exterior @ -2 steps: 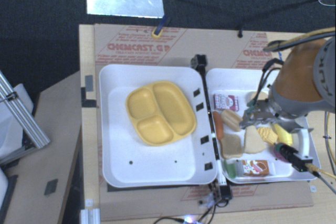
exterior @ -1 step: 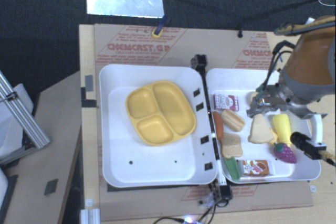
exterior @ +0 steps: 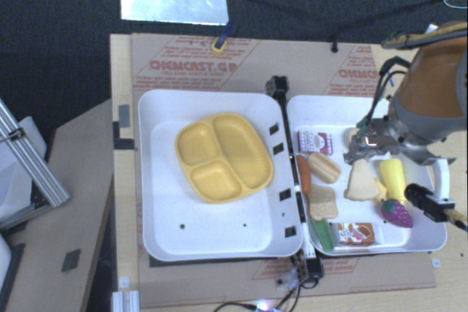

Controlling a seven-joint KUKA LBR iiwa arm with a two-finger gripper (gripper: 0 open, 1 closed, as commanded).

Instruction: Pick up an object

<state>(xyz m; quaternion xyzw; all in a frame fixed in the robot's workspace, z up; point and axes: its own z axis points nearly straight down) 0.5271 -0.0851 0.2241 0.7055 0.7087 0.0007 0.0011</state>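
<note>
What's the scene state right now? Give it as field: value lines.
left bin: holds a yellow divided plate
right bin: holds toy food
toy food: carton, carrot, bread roll, toast, bread slice, corn, grapes, packet, green item
gripper: low over the right bin, above the bread slice
grasp: nothing seen between the fingers

Arm (exterior: pixel 439 95): rounded grey housing | broad orange band above the wrist | thin black cables looping along its left side | gripper (exterior: pixel 368 145): grey metallic block with shiny highlights
</note>
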